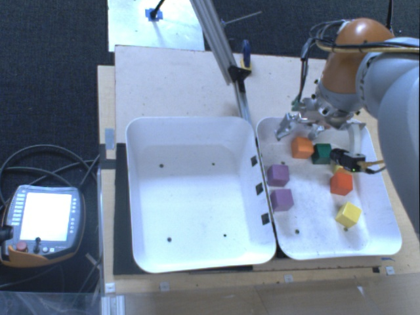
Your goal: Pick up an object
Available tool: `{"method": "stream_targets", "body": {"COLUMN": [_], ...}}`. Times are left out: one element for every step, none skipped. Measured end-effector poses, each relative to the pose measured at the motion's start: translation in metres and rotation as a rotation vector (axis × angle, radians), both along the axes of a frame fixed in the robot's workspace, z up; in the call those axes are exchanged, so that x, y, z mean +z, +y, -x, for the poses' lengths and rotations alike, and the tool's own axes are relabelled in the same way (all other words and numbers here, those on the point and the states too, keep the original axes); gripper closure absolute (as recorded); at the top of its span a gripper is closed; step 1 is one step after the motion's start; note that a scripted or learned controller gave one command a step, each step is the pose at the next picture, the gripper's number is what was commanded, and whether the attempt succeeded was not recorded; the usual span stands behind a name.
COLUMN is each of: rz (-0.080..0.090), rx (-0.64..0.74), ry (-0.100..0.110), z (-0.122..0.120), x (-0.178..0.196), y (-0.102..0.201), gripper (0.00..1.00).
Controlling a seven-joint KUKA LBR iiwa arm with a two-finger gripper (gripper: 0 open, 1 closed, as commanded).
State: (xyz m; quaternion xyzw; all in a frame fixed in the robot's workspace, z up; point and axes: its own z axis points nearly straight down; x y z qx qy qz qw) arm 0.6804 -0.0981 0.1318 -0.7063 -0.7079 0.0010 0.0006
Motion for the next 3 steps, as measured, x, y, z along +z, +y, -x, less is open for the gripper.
{"method": "stream_targets", "body": {"rz": [0.005, 0.007, 0.001], "rx": [0.002, 0.004, 0.001], "ry": [-0.026, -0.026, -0.012], "z": [-0.007, -0.007, -0.009], "x": [-0.015, -0.005, 0.061], "y": [-0.001, -0.002, -0.005], "gripper": [0.0, 1.0, 1.0]}}
